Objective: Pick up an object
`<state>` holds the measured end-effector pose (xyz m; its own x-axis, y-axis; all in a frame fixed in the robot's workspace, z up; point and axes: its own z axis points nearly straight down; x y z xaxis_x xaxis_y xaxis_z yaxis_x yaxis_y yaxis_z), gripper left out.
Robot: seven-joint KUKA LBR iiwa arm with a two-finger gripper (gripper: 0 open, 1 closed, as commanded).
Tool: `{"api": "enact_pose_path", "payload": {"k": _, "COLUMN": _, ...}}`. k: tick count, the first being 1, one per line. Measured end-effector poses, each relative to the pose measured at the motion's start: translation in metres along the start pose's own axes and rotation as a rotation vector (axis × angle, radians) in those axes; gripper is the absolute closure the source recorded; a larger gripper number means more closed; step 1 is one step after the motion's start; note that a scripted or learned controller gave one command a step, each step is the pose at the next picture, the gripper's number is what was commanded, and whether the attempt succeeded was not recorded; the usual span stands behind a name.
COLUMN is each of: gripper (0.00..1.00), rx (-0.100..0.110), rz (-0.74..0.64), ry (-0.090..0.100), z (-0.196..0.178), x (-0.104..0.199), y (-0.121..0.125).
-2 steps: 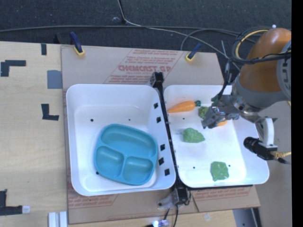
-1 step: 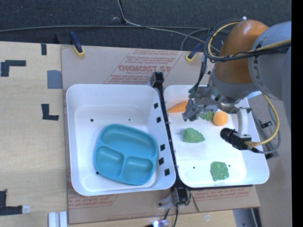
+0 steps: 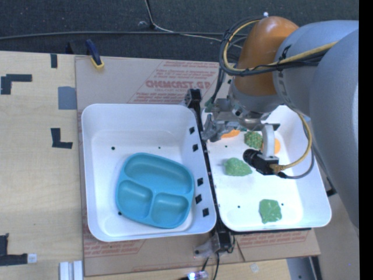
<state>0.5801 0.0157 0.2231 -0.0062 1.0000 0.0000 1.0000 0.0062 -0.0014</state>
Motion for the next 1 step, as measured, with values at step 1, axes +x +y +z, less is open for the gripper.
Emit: {"api": "enact_pose_path", "payload": {"k": 1, "gripper": 1.00, "rx": -0.001, "rz": 0.000, "ry": 0.000, "z": 0.0098, "x": 0.0491, "y": 0.0299}}
